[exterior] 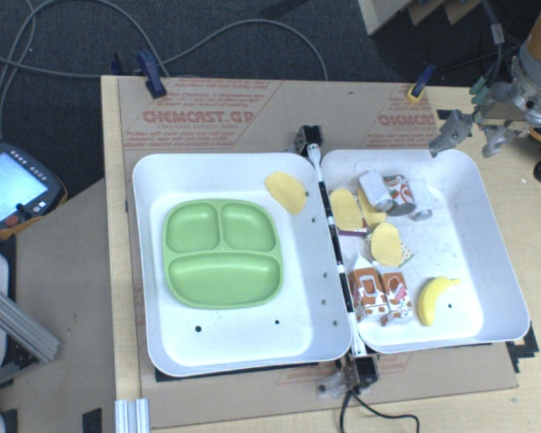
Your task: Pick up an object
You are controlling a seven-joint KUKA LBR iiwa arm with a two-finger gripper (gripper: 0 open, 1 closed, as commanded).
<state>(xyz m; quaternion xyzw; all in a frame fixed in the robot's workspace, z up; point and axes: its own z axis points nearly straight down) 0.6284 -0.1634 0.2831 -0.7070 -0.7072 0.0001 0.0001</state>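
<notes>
White plastic on both sides of the bench: the left bin [153, 188] carries a green divided plate [223, 253] and one pale yellow piece [286, 191] near its upper right corner, while the right bin [491, 233] has the clutter we care about. In there we see a yellow banana-like toy [435, 299] low down, a red-and-white packet [379, 296] just beside it, more pale yellow pieces [386, 244] along the divider, and a small white-and-red carton [385, 191] with something grey next to it near the top.

The gripper [469, 132] hangs at the upper right, just past the far rim of the right bin and above the bench, touching nothing. We read its fingers as spread apart with nothing between them, though at this size that is a judgement.

So we are at the very start, we reckon: no approach made, nothing picked. The next move calls for swinging inward over the right bin and coming down on one item. The banana toy lies apart from the rest, which should make it the cleaner target; the carton cluster looks crowded.
</notes>
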